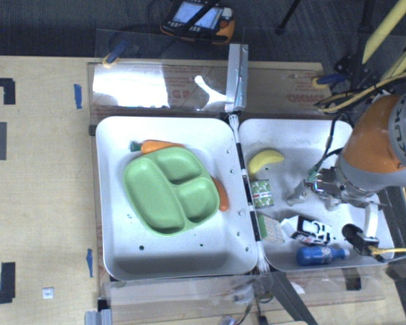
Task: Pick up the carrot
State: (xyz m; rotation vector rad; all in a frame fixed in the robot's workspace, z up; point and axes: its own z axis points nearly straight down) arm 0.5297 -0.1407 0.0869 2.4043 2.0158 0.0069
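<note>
Camera view: carrot [164, 145] lies in the left bin [115, 181], upper middle of frame, orange body with green leafy end pointing left, mostly tucked under the top edge of the green divided tray [170, 189]. Another orange piece [222, 196] peeks out at the tray's right edge. Gripper [310, 187] hangs over the right bin [294, 137], right of the banana [264, 160] and above the blue bottle [320, 254]; cannot tell its grip state.

Carrot [164, 145] mostly hidden under green tray [171, 189]; arm [382, 141] cut off at right edge.
</note>
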